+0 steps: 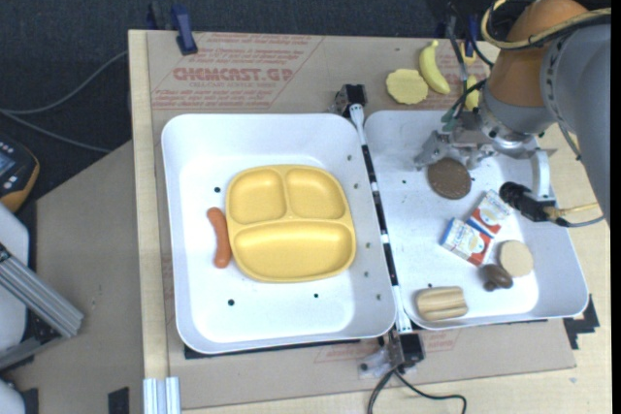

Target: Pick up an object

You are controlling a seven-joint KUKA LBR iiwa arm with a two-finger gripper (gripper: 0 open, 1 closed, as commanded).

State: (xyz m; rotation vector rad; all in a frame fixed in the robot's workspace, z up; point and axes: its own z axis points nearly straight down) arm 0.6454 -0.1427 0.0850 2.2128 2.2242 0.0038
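- The gripper (454, 153) hangs low over the far part of the right bin (408, 238), directly above a brown round disc (450, 180) that looks like a toy cookie or patty; I cannot tell from this slanted view whether it is released or clenched, and nothing can be seen held in it.
- The deciding relation: the brown round disc lies just under and slightly nearer the camera than the gripper, so close that they may be touching. The disc is round, so it has no long axis to line up with; a straight descent looks like the natural approach.
- The arm (572, 73) comes in from the right, past the disc's far right side, with its orange band (529, 48) above the wrist and the wrist pointed steeply down at the bin floor.
- Other candidates, placed from the disc: a small red, white and blue carton (472, 236) nearer the camera and a little right; a tan round piece (515, 258) and a dark brown lump (497, 278) beyond the carton; a bread-roll-like piece (441, 302) at the bin's near edge.
- Beyond the disc, outside the bin, a banana (434, 68) and a yellow flat piece (408, 86) lie on the bench board.
- Well left of the disc, the left bin (194, 170) holds a yellow divided plate (289, 223) with a sausage (220, 237) just beside its left edge.
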